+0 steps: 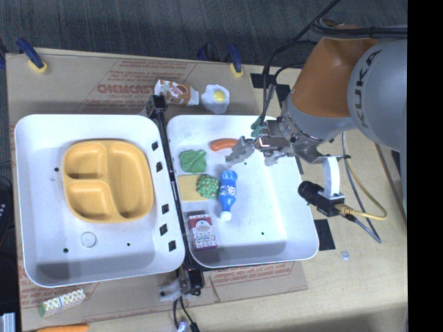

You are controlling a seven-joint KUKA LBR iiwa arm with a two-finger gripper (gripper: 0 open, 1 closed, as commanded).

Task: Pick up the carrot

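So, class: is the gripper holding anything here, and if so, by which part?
Nothing is held. The gripper hangs open over the right bin, just right of the carrot, which lies loose on the bin floor.

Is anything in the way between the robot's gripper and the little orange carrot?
Nothing visible blocks it. The gripper hangs just right of the carrot in the right bin, with bare white floor between them. The green leaf and blue bottle lie off to the side.

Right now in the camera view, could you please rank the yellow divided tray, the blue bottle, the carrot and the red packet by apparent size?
1. yellow divided tray, by far the largest.
2. blue bottle and red packet: too alike to rank.
3. carrot, smallest.
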